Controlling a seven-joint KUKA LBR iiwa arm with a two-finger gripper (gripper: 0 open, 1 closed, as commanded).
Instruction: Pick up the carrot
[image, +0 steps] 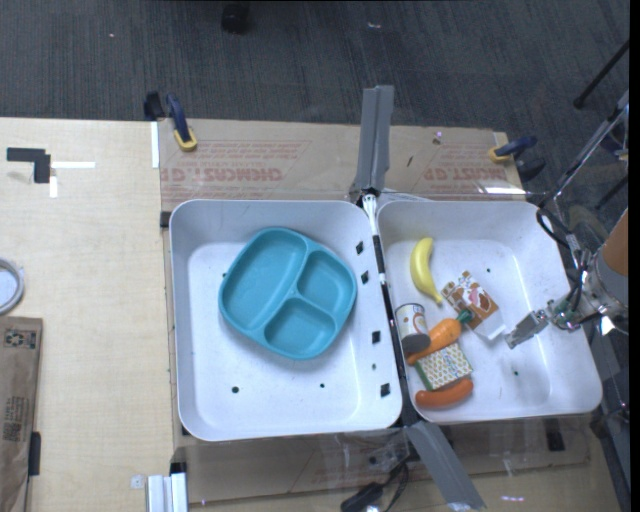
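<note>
Jaws: state unreadable at this size and angle; gripper (524, 330) shows as a small grey shape with nothing visible in it.

Position: gripper sits over the right part of the right bin (545, 395), reaching in from the right edge, above bare white floor.

Carrot (440, 334): lies in the left half of the right bin, orange body slanting up to the right, dark end to the lower left. It rests in a cluster, close against a small can (409, 320) on its left and a patterned packet (443, 364) just below. A snack packet (471, 299) lies just up and right of its tip. Banana (424, 267) sits above, apart. A sausage (443, 394) lies at the bottom of the cluster.

Left bin (185, 300): holds a blue divided plate (288, 292), not involved.

Progress, as judged: nothing done yet. Carrot is on the bin floor, well apart from the gripper, with open floor between them.

Left to do: travel left to the carrot, line up across its slant, descend, close, lift. Crowding by can and packet looks like the main hazard; the upper right end seems the freer place to grip.
</note>
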